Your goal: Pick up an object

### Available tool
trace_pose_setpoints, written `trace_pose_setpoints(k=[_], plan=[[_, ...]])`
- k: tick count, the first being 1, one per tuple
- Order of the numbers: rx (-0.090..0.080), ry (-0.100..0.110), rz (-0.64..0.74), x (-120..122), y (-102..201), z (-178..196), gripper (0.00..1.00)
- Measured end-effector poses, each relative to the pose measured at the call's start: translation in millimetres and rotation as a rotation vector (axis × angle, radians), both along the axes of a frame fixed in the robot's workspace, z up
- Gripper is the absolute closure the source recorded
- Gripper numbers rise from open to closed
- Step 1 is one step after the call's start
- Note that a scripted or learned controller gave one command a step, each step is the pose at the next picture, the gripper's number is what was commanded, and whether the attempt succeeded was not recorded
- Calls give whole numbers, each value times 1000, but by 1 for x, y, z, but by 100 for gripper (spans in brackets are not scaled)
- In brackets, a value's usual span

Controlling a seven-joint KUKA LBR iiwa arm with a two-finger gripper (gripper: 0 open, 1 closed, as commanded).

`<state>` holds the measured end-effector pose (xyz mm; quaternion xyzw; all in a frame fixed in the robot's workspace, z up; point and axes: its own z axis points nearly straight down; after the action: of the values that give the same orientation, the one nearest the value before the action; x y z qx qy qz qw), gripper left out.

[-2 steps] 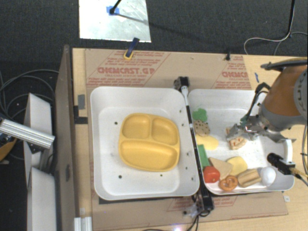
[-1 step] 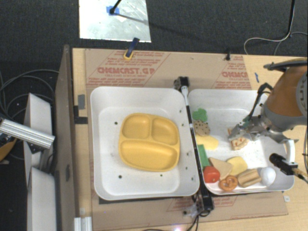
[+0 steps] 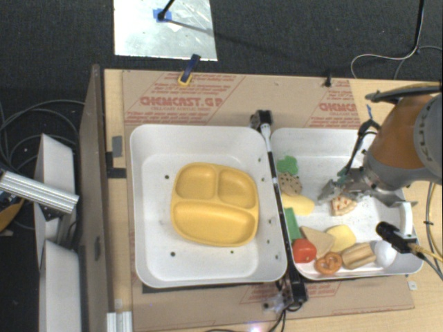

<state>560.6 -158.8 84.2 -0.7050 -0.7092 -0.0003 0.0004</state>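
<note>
Pincer [image 3: 337,194] low in right bin [image 3: 315,142], touching pizza slice [image 3: 342,205].

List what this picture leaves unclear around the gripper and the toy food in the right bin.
- Gripper, camera view: small and dark against the pizza slice; whether it touches or grips it cannot be told.
- Arm: cut off by the right edge.
- Green piece: partly hidden by the bin divider.
- Items in the right bin's lower corner: crowded together, overlapping.
</note>
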Motion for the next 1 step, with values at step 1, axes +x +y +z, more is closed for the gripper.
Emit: trace_pose_setpoints(k=[1], plan=[[-3, -1, -9, -17, -51, 0, 0]])
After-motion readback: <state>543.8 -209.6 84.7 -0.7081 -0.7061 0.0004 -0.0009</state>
